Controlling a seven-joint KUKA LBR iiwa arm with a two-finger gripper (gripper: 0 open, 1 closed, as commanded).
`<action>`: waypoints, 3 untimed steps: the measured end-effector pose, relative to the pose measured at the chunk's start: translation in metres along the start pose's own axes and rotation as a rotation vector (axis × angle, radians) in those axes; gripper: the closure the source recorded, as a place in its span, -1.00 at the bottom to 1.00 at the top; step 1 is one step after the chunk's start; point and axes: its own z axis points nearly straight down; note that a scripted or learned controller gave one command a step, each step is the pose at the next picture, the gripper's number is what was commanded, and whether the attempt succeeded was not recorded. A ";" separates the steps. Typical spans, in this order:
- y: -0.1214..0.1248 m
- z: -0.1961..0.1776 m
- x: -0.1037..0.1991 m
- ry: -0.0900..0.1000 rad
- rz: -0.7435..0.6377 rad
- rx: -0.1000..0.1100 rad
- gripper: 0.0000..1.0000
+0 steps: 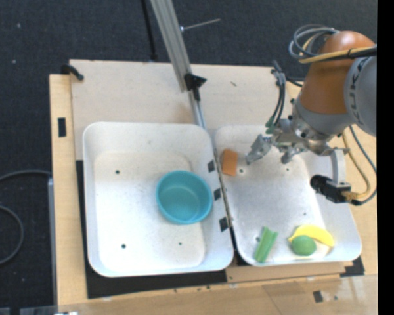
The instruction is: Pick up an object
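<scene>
Because the arm's orange band and grey wrist loom over the right bin, part of that bin's far rim at about one o'clock is covered, and the arm itself runs off the right side. The gripper hangs low over the bin's upper half, its metal fingers pointing toward nine o'clock. From here they look spread a little apart with nothing between them, though they are small and glinting, so the gap is hard to judge.

Just at nine o'clock from the fingertips sits a small orange block, close against the bin's left wall, near the gripper but not touching it. Down at six o'clock in the same bin lies a green stick-like piece, tilted. Beside it, toward the five o'clock corner, a green ball rests against a yellow object that it partly hides.

In the left bin a blue bowl stands upright at about four o'clock from centre.
</scene>
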 end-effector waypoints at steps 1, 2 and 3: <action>0.000 0.000 0.000 0.000 0.001 0.000 -1.00; 0.003 0.062 0.000 -0.003 0.005 0.006 -1.00; 0.002 0.115 -0.002 -0.003 0.004 0.006 -1.00</action>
